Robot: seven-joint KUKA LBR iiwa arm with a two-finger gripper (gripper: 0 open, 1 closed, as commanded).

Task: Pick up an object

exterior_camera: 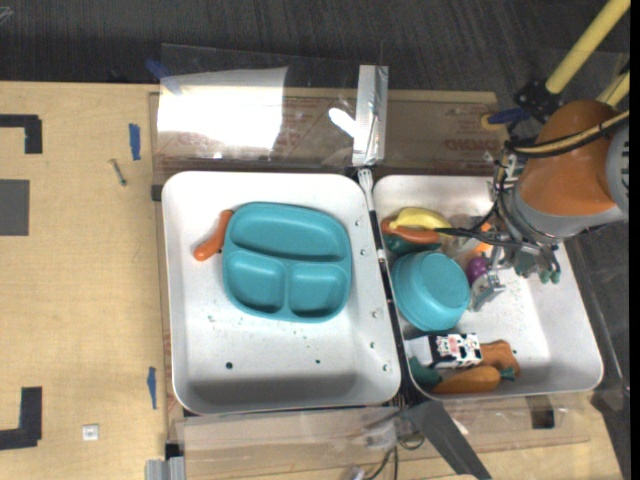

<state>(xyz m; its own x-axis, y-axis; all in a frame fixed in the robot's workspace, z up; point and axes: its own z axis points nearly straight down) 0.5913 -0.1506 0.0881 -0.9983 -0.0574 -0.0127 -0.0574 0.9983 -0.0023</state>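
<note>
bowl (431, 288) looks like the nearest candidate: teal, sits in the right bin (560, 333) against its left wall, mouth tilted toward the gripper (490, 286). judging by look it's light rigid plastic, smooth and a bit slippery; the rim is the place to pinch, body's too wide and round. gripper hangs just beside the bowl's right edge, low in the bin. fingers seem apart with nothing between them, though they're small and cluttered from here, so not certain.

right bin also has a banana (420, 218) and a carrot (415, 234) at the top left, something purple (479, 265) by the gripper, a small black-and-white toy (458, 347) and an orange-brown piece (478, 373) near the front wall.

left bin (190, 358) holds a teal divided plate (287, 259), upright, three compartments with nothing in them, and another orange piece (211, 238) touching its left edge.
</note>
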